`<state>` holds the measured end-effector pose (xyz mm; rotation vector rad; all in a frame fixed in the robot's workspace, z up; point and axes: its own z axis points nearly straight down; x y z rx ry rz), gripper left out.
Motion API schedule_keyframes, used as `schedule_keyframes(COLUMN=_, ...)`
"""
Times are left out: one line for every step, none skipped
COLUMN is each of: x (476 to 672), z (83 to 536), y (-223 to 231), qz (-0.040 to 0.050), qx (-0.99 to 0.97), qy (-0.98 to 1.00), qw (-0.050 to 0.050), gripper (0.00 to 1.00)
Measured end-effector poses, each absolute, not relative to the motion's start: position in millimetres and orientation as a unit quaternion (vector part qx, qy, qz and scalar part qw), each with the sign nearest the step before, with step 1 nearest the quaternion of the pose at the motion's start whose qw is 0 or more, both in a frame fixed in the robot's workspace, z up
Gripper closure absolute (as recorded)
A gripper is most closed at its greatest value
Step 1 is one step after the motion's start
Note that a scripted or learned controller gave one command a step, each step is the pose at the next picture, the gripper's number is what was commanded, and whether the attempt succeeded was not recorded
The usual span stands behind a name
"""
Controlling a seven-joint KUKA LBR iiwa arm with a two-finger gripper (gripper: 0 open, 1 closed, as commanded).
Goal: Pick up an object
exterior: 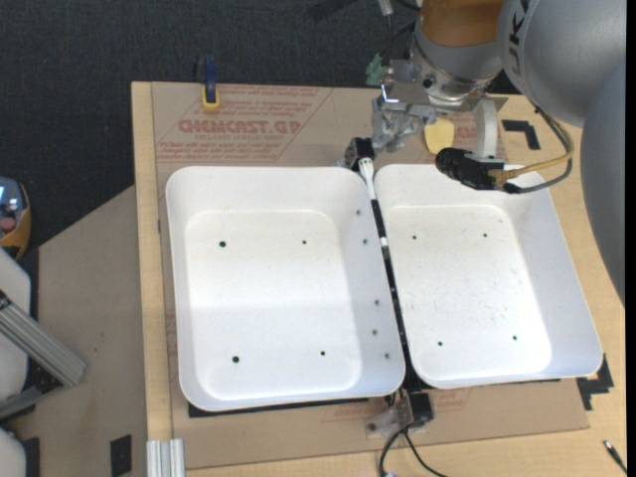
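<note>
Yellow object (438,132): small, pale, just beyond the right bin's (556,266) far rim, tucked beside the hand (429,117). Hand hovers at that rim; can't tell its state. Object looks touching-close, slightly toward the arm side. Left bin (189,266) well away.

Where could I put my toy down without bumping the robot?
The left bin floor is bare inside its rim. The right bin is bare toward its near edge. Its far edge is crowded, under the gripper.
</note>
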<state>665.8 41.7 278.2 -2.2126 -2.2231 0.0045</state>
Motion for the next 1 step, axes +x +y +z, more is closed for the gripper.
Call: schedule_keyframes(x=631.8, z=332.1, y=34.1, qz=-0.0013, qx=-0.707, qy=-0.707, qw=-0.001, gripper=1.00)
